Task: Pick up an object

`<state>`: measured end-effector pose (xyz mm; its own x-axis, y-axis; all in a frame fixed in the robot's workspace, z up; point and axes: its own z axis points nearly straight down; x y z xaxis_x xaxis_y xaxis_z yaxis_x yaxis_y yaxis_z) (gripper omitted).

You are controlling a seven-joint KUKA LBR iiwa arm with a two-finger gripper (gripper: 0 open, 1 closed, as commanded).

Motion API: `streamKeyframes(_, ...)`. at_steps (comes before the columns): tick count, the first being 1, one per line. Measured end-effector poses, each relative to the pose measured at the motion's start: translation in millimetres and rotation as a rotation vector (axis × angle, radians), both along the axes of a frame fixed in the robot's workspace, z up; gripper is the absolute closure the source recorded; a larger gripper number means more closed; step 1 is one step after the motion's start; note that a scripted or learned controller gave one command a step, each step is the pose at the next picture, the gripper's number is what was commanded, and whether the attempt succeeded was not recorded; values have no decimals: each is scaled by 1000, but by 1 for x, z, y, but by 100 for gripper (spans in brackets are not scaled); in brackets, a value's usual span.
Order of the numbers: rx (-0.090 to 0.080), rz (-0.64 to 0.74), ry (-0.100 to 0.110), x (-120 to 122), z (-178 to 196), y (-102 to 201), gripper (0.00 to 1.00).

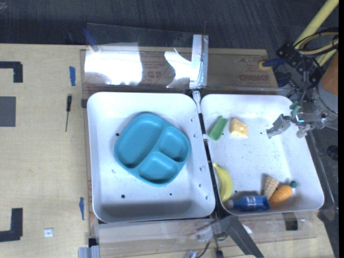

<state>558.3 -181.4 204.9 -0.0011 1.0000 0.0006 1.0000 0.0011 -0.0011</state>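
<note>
Along the right bin's near wall, a blue bottle, banana, cone and carrot are lying. Farther back, a green piece and cheese wedge are resting. The gripper is hovering by the far right rim, its pincer state impossible to tell.

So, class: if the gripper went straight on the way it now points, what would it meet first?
The gripper points left across the right bin. Probably the yellow cheese wedge comes first, though height is unclear.

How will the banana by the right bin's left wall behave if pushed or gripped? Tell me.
The banana looks smooth and glossy, probably a light toy, so it may slip. Its curved shape suggests it would pivot rather than slide straight. It lies close to the right bin's left wall, likely hampering a grasp.
</note>
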Motion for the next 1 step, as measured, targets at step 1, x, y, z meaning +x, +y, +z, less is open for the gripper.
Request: streamKeyframes(1,3,60,6,38,-79,69,0)
